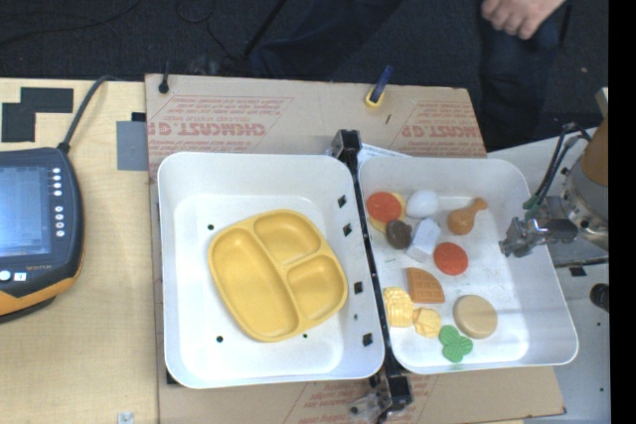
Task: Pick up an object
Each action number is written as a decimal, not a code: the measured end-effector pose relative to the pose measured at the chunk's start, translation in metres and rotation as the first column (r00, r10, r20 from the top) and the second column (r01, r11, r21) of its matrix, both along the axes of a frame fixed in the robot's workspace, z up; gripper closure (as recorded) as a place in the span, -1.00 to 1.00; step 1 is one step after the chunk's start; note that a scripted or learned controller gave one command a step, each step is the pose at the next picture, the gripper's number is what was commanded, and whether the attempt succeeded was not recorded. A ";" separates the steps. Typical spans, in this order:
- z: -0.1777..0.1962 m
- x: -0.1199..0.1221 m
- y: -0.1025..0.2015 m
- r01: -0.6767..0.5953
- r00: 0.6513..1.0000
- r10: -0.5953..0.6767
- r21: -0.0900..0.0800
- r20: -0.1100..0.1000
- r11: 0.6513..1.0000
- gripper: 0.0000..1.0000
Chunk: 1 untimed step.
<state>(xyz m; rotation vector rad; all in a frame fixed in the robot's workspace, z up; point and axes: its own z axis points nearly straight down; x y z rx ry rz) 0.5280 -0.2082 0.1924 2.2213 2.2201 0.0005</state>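
Gripper (521, 239): at right bin's (542, 338) 3 o'clock rim; finger state indeterminable.
Progress: nothing lifted; toy food (451, 258) remains binned.

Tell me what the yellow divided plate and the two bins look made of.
Yellow divided plate: likely moulded plastic, smooth with soft sheen and rounded compartment ridges. Left bin and right bin: probably thin white plastic, glossy, with rounded corners and rolled rims.
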 end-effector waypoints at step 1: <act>0.036 0.001 -0.001 -0.001 1.000 0.001 0.001 -0.001 1.000 1.00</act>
